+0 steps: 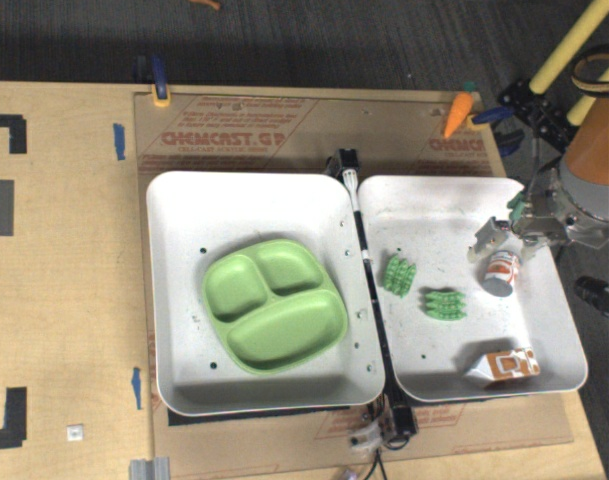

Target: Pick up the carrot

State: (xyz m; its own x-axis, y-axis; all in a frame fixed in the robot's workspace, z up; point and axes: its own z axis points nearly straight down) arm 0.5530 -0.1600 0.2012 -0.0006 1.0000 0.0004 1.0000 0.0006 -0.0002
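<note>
The carrot point(458, 113) is a small orange piece with a green top. It lies on the cardboard bench just behind the right bin's point(424, 193) far edge, outside both bins. My gripper point(502, 238) hangs low over the right bin's far right part, well in front of the carrot and a little to its right. Directly below the gripper sits a small silver and orange can point(500, 273). Whether the gripper touches the can is unclear.
The right bin also holds two green ridged pieces point(399, 275) point(444, 304) and an orange and white carton point(506, 364) at the front. A green divided plate point(274, 303) lies in the left bin point(184, 208). A blue clamp point(489, 116) sits right of the carrot.
</note>
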